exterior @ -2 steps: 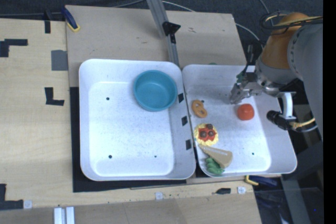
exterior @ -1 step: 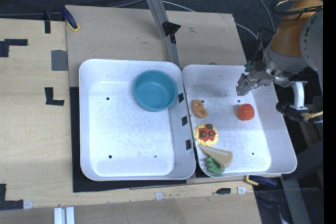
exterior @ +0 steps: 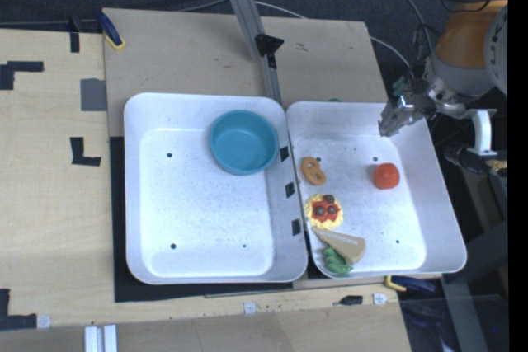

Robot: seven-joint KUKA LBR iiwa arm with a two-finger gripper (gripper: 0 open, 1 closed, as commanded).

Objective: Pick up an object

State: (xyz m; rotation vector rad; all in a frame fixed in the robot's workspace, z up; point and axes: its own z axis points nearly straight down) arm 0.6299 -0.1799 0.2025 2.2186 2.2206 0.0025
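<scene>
We count two white bins side by side on the counter (exterior: 190, 53). The left bin (exterior: 165, 218) holds one thing, a blue bowl (exterior: 243, 142), set upright near the far wall, just left of the seam between the bins.

The right bin (exterior: 412, 210) holds five small things. One red ball (exterior: 386, 176) lies alone, well right of the seam. The other four sit in a row along the seam: one brown pretzel (exterior: 313, 170) farthest back, then one round yellow piece with red spots (exterior: 325, 211), then one tan wedge (exterior: 345, 244) touching it, and one green piece (exterior: 333, 261) at the near rim, partly under the wedge.

The pincer (exterior: 393, 123) hangs over the far right part of the right bin, above and slightly right of the ball and apart from it. Nothing sits between its tips that we can see, and we cannot tell whether it is spread or closed. One grey pole (exterior: 247, 12) slants down to the seam.
</scene>
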